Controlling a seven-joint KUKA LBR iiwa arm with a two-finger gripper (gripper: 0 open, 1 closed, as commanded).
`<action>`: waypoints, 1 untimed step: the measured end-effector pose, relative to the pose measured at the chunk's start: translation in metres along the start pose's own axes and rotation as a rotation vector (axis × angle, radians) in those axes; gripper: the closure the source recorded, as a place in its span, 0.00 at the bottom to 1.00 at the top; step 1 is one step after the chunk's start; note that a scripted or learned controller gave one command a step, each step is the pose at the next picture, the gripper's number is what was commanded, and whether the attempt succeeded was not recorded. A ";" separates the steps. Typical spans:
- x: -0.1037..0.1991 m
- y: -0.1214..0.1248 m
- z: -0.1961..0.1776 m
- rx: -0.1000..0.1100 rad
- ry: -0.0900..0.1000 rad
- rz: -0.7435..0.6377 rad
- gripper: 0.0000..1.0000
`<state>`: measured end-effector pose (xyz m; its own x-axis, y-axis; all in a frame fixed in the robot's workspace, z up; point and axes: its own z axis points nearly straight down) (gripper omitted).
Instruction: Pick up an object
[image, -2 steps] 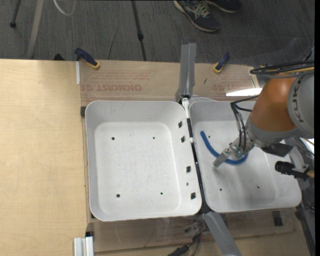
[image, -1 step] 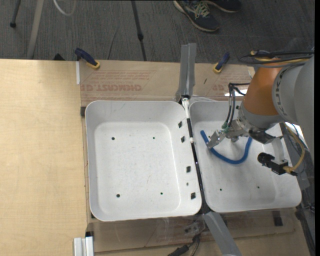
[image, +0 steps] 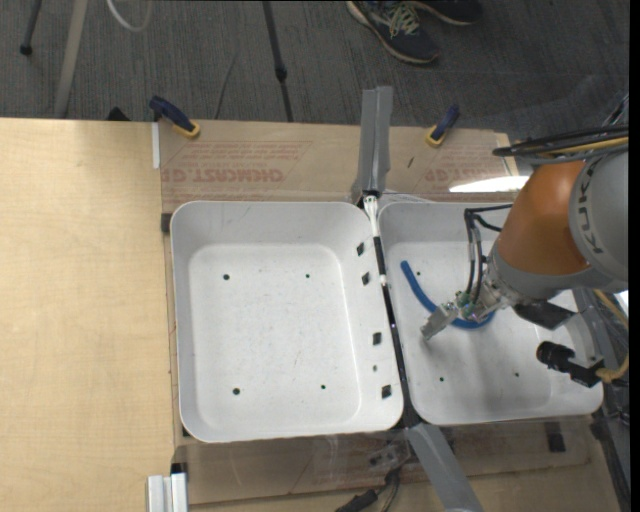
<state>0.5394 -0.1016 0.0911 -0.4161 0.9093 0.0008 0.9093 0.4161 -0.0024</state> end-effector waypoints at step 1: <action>-0.032 0.041 0.000 -0.001 -0.001 0.026 0.00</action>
<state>0.5898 -0.1135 0.0915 -0.3926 0.9197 -0.0002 0.9197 0.3926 -0.0016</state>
